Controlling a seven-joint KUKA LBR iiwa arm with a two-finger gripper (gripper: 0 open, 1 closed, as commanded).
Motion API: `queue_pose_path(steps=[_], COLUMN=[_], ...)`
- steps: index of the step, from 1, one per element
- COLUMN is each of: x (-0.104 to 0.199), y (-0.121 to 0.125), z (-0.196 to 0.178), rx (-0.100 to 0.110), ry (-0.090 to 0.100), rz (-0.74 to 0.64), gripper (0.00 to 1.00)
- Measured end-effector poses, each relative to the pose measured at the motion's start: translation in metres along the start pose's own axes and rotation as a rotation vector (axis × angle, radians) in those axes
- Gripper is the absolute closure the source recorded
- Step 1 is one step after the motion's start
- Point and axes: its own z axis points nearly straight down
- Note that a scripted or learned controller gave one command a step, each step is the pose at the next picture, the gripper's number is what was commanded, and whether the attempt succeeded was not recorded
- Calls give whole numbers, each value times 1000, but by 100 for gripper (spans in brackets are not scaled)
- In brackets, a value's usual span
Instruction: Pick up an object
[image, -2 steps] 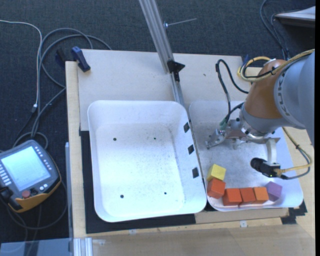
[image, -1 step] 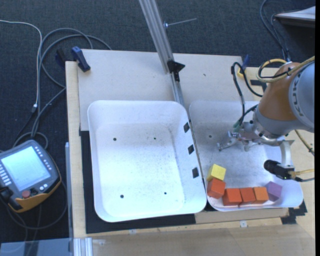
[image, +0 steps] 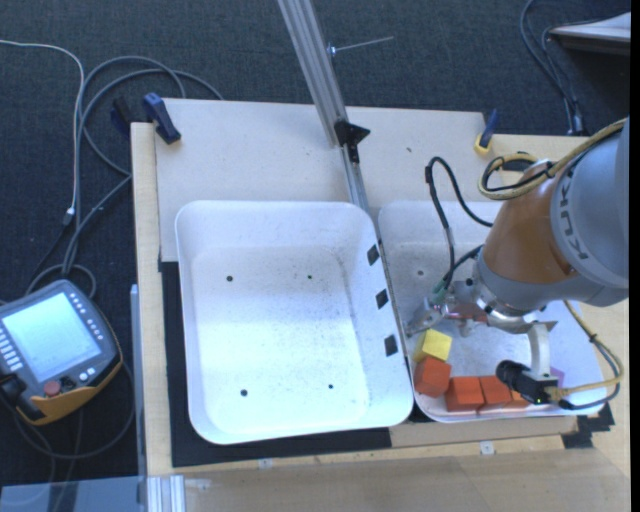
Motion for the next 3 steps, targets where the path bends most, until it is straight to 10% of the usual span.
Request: queue_pose_path(steps=[2,3], x=[-3,-17], y=[-40,17], z=[0,-1], rx=[-2,-12], ry=[-3,-7], rz=[6,2], gripper=[0,0])
